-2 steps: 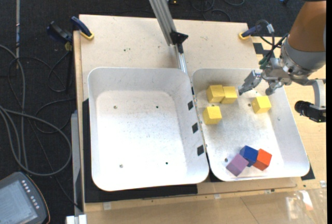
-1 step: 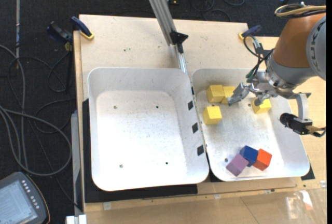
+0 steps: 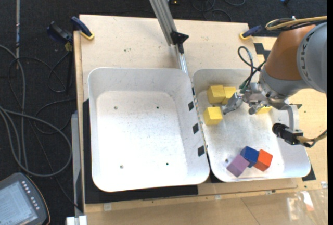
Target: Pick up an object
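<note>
My gripper (image 3: 242, 107) hangs low over the right bin (image 3: 291, 169), its fingers spread open with bare bin floor between them. Just to its left lie a yellow block (image 3: 213, 115) and a pair of yellow blocks (image 3: 220, 94) close together. A further yellow piece (image 3: 264, 110) peeks out at the gripper's right side, partly hidden by the wrist. Near the bin's front edge a purple block (image 3: 238, 165), a blue block (image 3: 250, 154) and an orange block (image 3: 264, 160) sit bunched together.
The left bin (image 3: 99, 83) stands beside the right one, their rims meeting in the middle. A slanted metal pole (image 3: 158, 0) reaches down to the bins' back junction. Clamps (image 3: 83, 28) hold the board's back corners.
</note>
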Available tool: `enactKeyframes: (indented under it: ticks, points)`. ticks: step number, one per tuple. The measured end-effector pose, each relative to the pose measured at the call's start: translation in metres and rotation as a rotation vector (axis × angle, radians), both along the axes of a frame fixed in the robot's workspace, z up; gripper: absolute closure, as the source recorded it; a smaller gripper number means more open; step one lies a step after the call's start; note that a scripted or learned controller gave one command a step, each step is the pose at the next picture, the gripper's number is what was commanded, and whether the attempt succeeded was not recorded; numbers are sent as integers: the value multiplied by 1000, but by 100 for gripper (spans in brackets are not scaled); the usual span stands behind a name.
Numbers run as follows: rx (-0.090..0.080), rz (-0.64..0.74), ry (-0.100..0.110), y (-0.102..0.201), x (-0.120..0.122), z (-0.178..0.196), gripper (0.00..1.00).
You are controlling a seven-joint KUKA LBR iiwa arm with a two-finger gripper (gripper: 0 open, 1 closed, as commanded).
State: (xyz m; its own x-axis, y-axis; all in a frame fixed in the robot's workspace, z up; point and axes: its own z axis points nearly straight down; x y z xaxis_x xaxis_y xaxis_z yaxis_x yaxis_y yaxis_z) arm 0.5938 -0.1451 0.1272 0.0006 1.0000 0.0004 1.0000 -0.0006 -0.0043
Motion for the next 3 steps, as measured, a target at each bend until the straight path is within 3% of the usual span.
enactKeyframes:
  ticks: [1,3]
  points:
    - [-1,0,-6,-1,2,13,100]
    - [-2,3,-9,1,-5,90,100]
